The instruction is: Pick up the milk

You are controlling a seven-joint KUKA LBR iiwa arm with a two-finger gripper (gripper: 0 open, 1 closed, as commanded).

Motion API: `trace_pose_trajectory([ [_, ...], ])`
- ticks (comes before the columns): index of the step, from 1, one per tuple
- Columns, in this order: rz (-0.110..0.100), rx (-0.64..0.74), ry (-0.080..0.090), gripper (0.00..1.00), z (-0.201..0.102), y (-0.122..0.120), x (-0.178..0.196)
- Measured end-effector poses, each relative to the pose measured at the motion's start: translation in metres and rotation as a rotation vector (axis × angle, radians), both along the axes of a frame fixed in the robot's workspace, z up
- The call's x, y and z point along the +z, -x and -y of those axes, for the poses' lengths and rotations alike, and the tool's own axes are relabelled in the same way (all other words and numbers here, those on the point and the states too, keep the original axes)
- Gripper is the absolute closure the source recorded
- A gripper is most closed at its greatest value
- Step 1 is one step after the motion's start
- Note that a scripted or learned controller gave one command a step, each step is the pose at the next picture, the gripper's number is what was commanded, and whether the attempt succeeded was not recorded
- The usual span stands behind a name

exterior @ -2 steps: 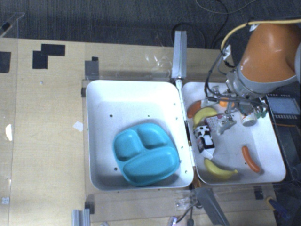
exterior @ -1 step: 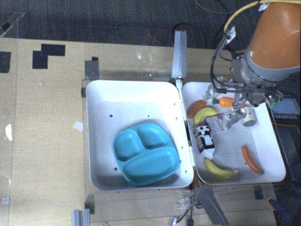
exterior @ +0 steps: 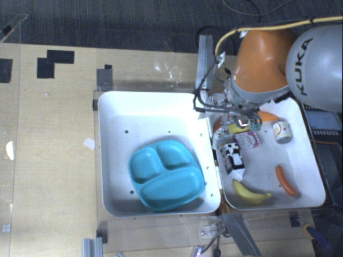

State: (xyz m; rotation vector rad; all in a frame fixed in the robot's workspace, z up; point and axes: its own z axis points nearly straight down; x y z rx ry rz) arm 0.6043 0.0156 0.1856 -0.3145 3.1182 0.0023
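Observation:
The milk is a small white carton with black patches, lying on the left side of the right bin close to the wall between the bins. My gripper hangs under the orange band and the grey wrist, low over the bin's back left part. It is just behind the milk in this view. Whether it touches the carton is hidden by the wrist and cables.
A pink packet lies beside the milk. A small can and an orange item lie further back, a banana and a sausage near the front. The left bin holds a blue compartment tray.

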Motion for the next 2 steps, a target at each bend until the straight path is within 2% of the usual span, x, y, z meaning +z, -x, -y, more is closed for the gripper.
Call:
trace_pose_trajectory([
  [1,0.012,0.004,-0.001,1.00,-0.002,-0.003,0.013],
  [2,0.005,-0.321,-0.001,1.00,0.047,-0.066,0.188],
])
